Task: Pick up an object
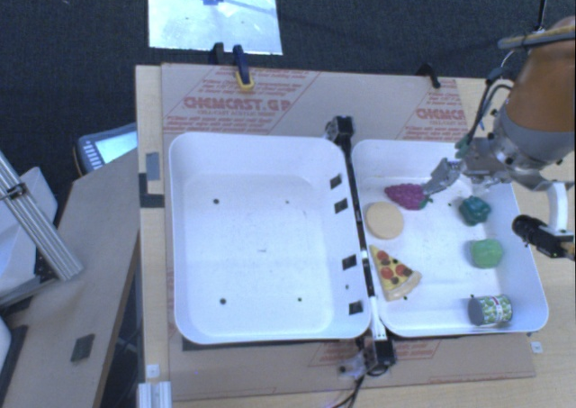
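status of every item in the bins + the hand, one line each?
purple grapes: lying in right bin, hand right beside them, not lifted
hand: low over right bin, grip unclear
round tan cookie: flat, apart
pizza slice: flat, near divider
dark green toy: resting, untouched
light green ball: resting
can: on its side
left bin: nothing visible inside

The left bin (261,235) offers broad open floor. In the right bin (432,307), purple grapes (407,194), a round cookie (385,220), a pizza slice (396,273), two green items and a can (490,310) leave narrow gaps; the middle floor stays open.
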Tool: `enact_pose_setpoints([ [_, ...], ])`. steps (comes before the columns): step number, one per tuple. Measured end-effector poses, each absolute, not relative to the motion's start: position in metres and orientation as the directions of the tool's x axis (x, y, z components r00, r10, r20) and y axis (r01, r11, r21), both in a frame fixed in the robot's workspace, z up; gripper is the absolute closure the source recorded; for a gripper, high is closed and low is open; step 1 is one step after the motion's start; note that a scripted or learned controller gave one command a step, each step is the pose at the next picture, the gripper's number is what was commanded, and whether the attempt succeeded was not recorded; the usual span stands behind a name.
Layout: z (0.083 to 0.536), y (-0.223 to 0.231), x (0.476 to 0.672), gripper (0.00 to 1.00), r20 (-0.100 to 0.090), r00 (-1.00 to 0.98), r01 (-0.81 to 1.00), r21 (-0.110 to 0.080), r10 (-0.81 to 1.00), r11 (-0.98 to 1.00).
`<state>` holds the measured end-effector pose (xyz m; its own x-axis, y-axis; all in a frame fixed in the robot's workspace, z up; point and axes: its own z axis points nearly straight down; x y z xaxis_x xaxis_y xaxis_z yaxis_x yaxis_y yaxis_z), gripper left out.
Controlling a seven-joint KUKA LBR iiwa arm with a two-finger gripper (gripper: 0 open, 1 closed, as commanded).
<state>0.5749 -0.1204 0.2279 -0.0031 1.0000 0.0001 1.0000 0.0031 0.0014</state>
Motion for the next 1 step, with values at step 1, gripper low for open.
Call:
enact_pose_setpoints([
  [1,0.3634,-0.0811,0.5667,0.00,-0.001,-0.009,1.000,0.017,1.000,0.009],
])
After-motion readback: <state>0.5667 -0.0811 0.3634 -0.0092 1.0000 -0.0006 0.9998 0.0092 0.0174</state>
